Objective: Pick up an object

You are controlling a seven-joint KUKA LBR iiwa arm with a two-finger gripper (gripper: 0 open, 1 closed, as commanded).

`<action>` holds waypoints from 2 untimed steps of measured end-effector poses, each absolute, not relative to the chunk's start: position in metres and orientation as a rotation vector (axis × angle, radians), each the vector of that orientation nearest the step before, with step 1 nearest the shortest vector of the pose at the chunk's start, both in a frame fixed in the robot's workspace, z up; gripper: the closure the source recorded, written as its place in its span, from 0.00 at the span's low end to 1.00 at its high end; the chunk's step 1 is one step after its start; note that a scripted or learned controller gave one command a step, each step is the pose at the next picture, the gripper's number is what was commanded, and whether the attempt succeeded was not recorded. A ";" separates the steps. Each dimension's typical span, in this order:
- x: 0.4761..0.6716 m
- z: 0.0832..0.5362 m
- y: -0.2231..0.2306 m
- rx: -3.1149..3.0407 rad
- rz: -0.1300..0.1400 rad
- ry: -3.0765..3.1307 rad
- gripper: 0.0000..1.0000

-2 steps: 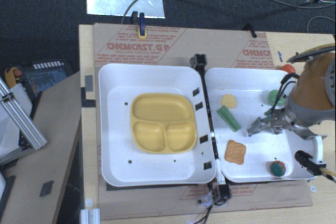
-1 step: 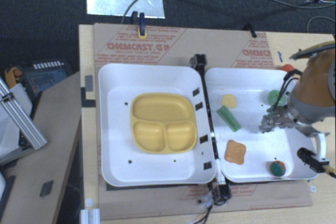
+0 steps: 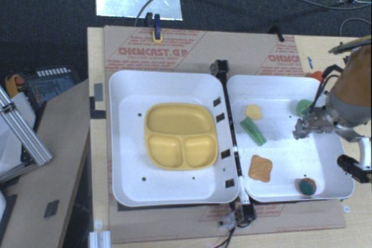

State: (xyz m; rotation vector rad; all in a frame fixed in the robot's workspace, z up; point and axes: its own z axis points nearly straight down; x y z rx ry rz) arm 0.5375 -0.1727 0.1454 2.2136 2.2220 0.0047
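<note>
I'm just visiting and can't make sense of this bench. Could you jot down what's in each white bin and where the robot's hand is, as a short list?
left bin: a yellow divided tray
right bin: a pale yellow piece, a green stick, an orange waffle-like piece, a small green and orange ball, a green thing partly behind the arm
hand: over the right bin, near its right side
hand's hold: cannot tell

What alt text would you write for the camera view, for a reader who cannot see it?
The gripper hangs low over the right bin, which holds a green stick, a yellow piece, an orange waffle-like piece, a green-and-orange ball and a green object. The left bin holds a yellow divided tray.
</note>
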 end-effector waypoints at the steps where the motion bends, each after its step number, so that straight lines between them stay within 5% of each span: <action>1: 0.534 0.191 -0.171 2.213 0.005 2.221 1.00; 2: 0.542 0.237 -0.169 2.211 0.005 2.223 1.00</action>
